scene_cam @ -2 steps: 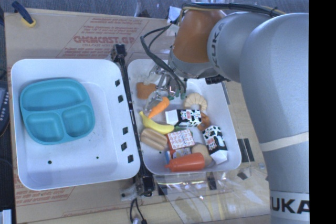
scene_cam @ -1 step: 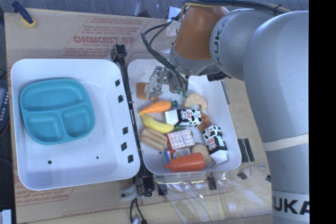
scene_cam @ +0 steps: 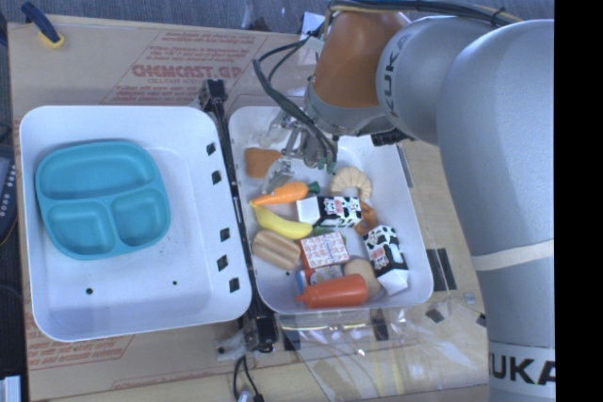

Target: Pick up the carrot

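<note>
Claw [scene_cam: 300, 149]: metal, hanging over the far end of the right bin [scene_cam: 410, 202]; grip state cannot be told, nothing seen held. Carrot [scene_cam: 280, 195]: just below the claw, lying crosswise, orange, tapered, green stub at its right end; likely light, rigid, smooth plastic, prone to slip, so best taken across the thick middle. Banana [scene_cam: 283, 223]: touching beneath. Left bin [scene_cam: 198, 292]: blue divided tray [scene_cam: 99, 198]. Counter [scene_cam: 122, 52]: cardboard-topped.
</note>
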Available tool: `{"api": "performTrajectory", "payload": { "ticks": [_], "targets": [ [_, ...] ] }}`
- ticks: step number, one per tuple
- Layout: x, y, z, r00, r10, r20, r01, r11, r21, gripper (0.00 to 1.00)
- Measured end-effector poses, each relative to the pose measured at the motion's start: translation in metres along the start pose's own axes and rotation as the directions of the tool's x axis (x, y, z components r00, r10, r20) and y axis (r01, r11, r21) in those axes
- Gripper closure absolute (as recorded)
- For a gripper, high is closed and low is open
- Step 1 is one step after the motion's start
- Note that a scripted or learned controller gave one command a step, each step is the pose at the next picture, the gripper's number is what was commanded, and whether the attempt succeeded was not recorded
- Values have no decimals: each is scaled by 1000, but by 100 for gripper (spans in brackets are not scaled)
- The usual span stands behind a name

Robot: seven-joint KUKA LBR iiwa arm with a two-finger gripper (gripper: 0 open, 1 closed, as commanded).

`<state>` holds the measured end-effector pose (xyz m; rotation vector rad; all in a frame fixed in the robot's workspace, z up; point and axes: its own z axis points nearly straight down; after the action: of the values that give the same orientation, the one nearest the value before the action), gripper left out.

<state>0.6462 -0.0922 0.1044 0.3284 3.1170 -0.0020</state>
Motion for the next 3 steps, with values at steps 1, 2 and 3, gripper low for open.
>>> {"api": "performTrajectory", "payload": {
  "ticks": [1, 2, 3],
  "targets": [
    [48, -9, 12, 1000, -22, -8, 22, 1000, 0, 0],
    [46, -6, 0, 1000, -31, -2, 31, 1000, 0, 100],
    [135, 23, -91, 989, 145, -3, -145, 989, -2, 100]
  ]
}}
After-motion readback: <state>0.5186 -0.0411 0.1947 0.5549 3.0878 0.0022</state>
